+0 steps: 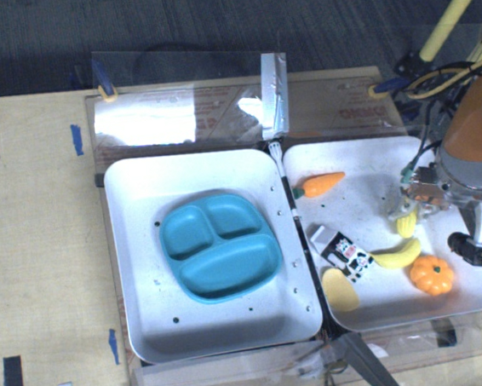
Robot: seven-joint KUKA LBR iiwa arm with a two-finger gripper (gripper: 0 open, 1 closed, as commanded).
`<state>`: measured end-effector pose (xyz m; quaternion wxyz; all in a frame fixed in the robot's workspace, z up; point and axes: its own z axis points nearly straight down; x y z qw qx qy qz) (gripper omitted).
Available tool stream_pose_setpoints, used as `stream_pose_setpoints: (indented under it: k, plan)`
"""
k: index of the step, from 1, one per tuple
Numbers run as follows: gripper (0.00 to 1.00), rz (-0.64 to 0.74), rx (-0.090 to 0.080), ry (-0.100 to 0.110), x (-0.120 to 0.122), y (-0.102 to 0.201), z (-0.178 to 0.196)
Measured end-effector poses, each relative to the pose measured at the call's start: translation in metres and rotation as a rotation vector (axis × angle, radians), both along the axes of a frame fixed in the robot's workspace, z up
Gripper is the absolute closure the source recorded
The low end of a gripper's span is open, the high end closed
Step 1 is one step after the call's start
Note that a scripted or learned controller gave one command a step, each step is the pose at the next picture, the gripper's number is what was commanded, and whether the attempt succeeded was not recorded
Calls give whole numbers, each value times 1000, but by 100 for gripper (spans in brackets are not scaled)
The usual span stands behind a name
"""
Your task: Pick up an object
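Target (judged): banana (pixel 399 254), since no object is named and this one lies closest under the wrist; in the right bin (pixel 370 320), toward its front-right corner.
Banana axis: long axis roughly parallel to the bin's front edge, slightly raised at the right end; the right tip points at the right wall, the left tip touches or overlaps the black-and-white box (pixel 343 252).
Gripper (pixel 409 204): over the right bin near its right wall, just behind the banana; a small yellow piece (pixel 406 224) sits right below it, contact unclear.
Gripper opening: cannot tell, the tip is hidden in wrist clutter.
Key relation: banana lies toward the front edge from the gripper, near; closing across the short axis looks best.
Neighbours: small pumpkin (pixel 432 275) just beside the banana's right end; yellow flat piece (pixel 340 291) at the front-left corner; carrot (pixel 320 185) near the back-left corner, pointing right.
Left bin (pixel 138 190): blue divided plate (pixel 219 245), centred.
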<state>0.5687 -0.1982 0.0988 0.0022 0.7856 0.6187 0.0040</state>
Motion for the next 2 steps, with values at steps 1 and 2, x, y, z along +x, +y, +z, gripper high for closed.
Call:
stream_pose_setpoints:
  k: [1, 2]
  plan:
    - [100, -10, -2, -2, -27, 62, 134]
    - [100, 193, -5, 3, -10, 69, 200]
